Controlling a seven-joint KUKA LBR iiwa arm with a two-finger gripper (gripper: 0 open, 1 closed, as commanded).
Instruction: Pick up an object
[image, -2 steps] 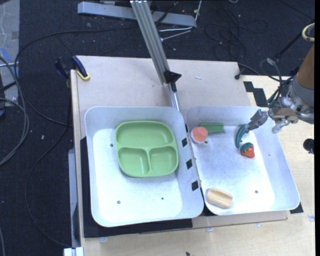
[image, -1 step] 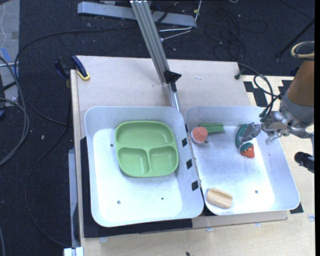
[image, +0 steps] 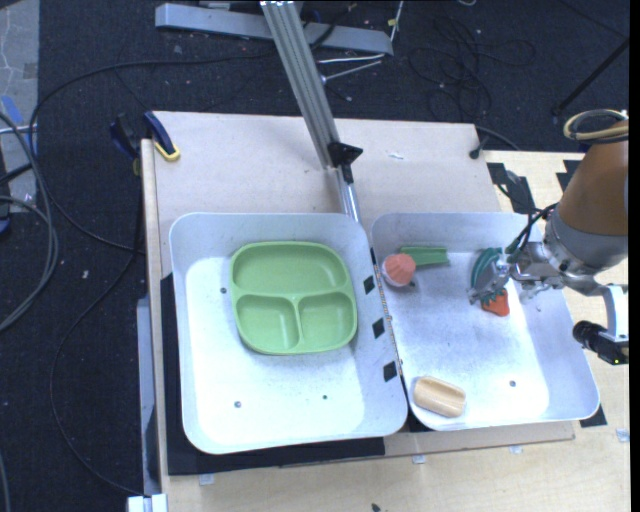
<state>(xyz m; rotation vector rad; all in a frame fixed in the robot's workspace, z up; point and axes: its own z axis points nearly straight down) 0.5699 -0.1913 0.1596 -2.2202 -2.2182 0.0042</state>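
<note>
The fingers (image: 487, 275) pinch a small orange thing (image: 496, 305) above the right bin (image: 560, 390).

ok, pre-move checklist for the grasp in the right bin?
1. Gripper over the right bin: ok, it sits in the bin's upper right part.
2. Target under it: ok, a small red-orange object lies right at the fingertips.
3. Object between the fingers: cannot tell, the teal gripper parts hide the contact.
4. Neighbours apart from the target: ok, the orange ball with the green piece and the tan bread-like piece lie away from it.
5. Left bin: ok, the green divided plate lies apart from the arm.
</note>
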